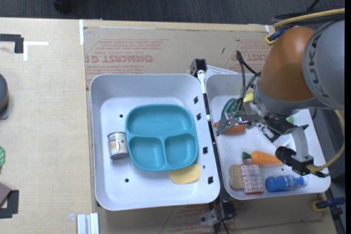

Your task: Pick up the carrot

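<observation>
Arm: the grey KUKA arm (323,63) reaches in from the right, its orange band bulking over the upper part of the right bin.
Gripper: the gripper (229,120) hangs low over the left side of the right bin, near the wall between the two bins; its fingers are dark and partly masked by wrist hardware, so whether they are spread or closed cannot be told.
Under the gripper: a small orange-red object (233,129) lies just beside the fingertips, possibly touching them; the view is too cluttered to say whether it sits between them.
Carrot: the carrot (262,158) lies on the floor of the right bin, below and to the right of the gripper, apart from it, with its green end pointing left and its orange body running right.
Right bin: the right bin (312,186) also holds a packet with a red-and-white label (248,178) and a blue bottle (284,182) lying on its side, both just below the carrot.
Left bin: the left bin (101,183) holds a teal divided tray (162,137), a small can (117,146) beside the tray's left edge, and a pale yellow flat piece (185,174) tucked against the tray's lower right corner.
Bench: the two bins sit side by side on a sheet of cardboard (137,52) laid over the light wooden bench (41,118).
</observation>
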You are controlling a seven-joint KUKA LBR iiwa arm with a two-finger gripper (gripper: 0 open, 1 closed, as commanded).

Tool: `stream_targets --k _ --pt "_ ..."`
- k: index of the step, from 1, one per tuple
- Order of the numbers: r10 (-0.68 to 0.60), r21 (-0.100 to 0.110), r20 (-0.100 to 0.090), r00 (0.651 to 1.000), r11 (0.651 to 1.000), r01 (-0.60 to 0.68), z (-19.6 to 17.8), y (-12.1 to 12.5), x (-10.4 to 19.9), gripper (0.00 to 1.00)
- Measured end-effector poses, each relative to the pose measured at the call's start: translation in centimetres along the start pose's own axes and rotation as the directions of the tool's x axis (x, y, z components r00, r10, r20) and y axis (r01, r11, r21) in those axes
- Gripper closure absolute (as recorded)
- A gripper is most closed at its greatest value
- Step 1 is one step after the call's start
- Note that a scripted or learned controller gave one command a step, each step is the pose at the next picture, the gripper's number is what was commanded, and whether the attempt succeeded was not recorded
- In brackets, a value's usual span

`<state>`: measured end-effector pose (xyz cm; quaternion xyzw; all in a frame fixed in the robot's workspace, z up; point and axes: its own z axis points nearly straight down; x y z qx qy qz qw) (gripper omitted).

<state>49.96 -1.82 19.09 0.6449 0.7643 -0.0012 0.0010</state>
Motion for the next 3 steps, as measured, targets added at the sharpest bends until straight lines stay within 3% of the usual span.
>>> stream_targets --k 1,2,3 --pt "-0.277 -0.002 0.000 0.961 0.961 0.277 -0.1 -3.2 -6.6 0.00" --pt "-0.421 -0.003 -0.001 0.907 0.907 0.421 10.0 -3.9 -10.3 0.00" --pt "-0.416 -0.006 0.002 0.910 0.910 0.416 9.0 -3.7 -10.3 1.00"
